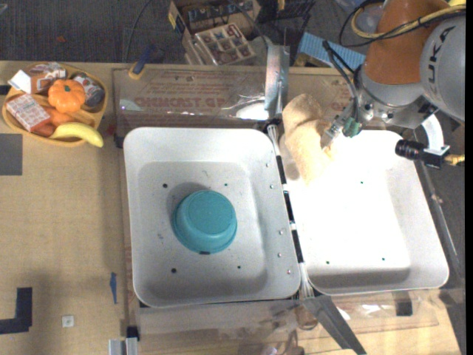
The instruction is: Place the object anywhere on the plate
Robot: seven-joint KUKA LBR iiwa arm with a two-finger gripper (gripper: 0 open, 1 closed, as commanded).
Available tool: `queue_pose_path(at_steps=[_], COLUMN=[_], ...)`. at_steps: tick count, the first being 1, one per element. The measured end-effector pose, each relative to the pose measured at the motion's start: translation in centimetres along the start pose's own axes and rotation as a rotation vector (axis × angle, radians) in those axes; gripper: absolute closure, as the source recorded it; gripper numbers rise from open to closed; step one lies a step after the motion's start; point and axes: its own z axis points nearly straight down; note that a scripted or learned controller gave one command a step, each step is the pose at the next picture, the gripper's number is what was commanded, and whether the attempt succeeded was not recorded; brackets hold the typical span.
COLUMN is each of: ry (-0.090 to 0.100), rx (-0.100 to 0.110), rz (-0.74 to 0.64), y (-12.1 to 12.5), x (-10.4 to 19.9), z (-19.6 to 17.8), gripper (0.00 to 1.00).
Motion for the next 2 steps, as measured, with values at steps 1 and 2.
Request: queue_pose_path(at_steps=[1, 2], ry=[0.0, 0.003], rx=[0.001, 0.001], rz=[0.0, -0.397], y=[0.1, 1.3], x=[-0.1, 5.0], z=[-4.0, -3.2], gripper=[1.0, 1.0])
